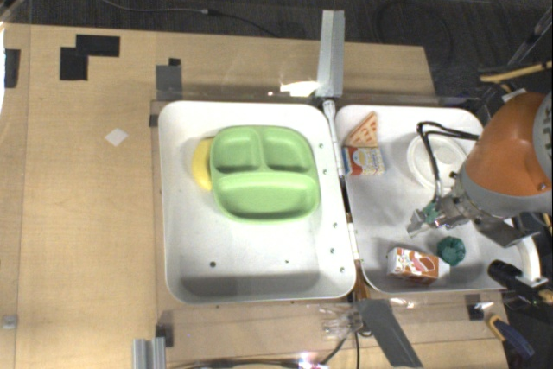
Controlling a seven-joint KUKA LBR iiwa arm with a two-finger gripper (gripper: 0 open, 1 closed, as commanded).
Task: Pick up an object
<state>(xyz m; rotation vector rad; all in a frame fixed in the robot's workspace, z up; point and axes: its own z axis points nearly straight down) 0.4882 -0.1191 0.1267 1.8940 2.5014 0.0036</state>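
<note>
Pick not yet completed — approach stage.
Two-finger gripper (435, 216) low in right white bin (380, 268), near teal round object (451, 251); finger state cannot be told.

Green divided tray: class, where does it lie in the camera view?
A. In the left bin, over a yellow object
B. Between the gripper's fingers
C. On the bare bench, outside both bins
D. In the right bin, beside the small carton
A. The green divided tray rests inside the left bin, with a yellow object peeking out at its left edge.

Glossy green plastic tray (262, 173) in smooth white bin (251, 272) on matt wooden bench (78, 203).
</note>
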